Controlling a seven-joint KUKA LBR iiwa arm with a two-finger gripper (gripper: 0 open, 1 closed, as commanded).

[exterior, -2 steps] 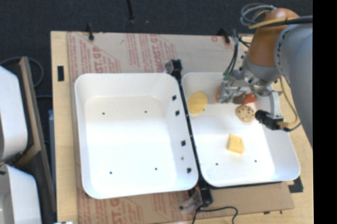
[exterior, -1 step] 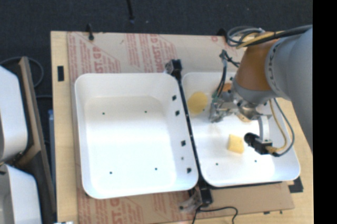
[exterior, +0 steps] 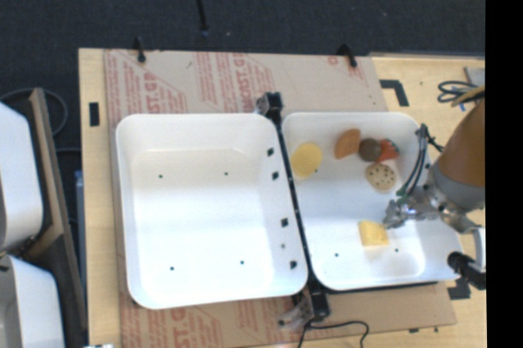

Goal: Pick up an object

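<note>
Although several items lie in the right bin (exterior: pixel 327 273), the yellow block (exterior: pixel 374 234) looks the likeliest target, since it sits closest to the tool (exterior: pixel 395 215). It rests flat on the bin floor toward the near wall, a squat piece with no strongly marked long axis from this angle. The tool hangs just beside it, up and to its right in the camera view, so the block lies slightly down and to the left of the tool tip. Whether the tool is spread or pressed together I cannot tell; its tip is small and blurred against the white, and nothing is visibly pinched there. My judgement is that a short shift toward the block and a descent would be needed before any grasp.

Farther back in the same bin are a speckled round piece (exterior: pixel 381 175), a dark ball (exterior: pixel 370 149), an orange lump (exterior: pixel 348 143), a red piece (exterior: pixel 388 149) and a pale yellow disc (exterior: pixel 307 159). The left bin (exterior: pixel 131 175) adjoins it on the surface (exterior: pixel 94 256).
</note>
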